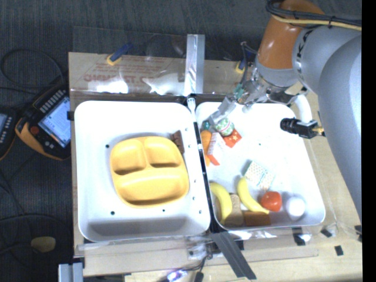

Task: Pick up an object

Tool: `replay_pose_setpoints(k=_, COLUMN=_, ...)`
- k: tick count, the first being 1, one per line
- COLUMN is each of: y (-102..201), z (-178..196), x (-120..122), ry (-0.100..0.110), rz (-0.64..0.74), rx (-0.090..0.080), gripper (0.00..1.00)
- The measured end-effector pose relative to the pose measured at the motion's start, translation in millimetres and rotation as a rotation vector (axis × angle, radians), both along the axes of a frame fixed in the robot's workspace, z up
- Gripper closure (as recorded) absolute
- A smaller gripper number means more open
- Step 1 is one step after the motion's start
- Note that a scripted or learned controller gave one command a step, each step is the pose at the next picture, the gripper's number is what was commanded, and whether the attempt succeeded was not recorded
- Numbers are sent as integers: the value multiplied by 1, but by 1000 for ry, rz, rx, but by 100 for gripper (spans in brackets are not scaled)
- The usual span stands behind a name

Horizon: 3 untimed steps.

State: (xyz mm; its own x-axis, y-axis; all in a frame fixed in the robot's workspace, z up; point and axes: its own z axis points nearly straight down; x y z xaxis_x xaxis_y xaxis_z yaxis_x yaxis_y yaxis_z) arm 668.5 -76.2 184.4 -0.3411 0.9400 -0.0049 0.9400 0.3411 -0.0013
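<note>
The claw [222, 122], its grip impossible to judge, hovers over the carrot [205, 143] at the right bin's [314, 175] back-left corner, likely mid-pick; lifting cleanly comes next.

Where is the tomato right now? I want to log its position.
The tomato sits in the right bin, near its front edge, between a banana and a white ball.

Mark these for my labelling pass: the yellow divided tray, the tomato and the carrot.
yellow divided tray [150, 172], camera view, on its large front compartment.
tomato [271, 201], camera view, on the middle of its red skin.
carrot [205, 143], camera view, on its orange body near the bin divider.
</note>
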Motion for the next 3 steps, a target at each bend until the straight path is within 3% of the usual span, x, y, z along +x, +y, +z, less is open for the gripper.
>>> replay_pose_setpoints(k=1, y=-27, z=-95, x=-44, ry=-6, rz=83, rx=-1, gripper=0)
replay_pose_setpoints(k=2, y=-27, z=-95, x=-44, ry=-6, rz=84, rx=-1, gripper=0)
replay_pose_setpoints(k=3, y=-27, z=-85, x=-43, ry=-9, rz=83, rx=-1, gripper=100)
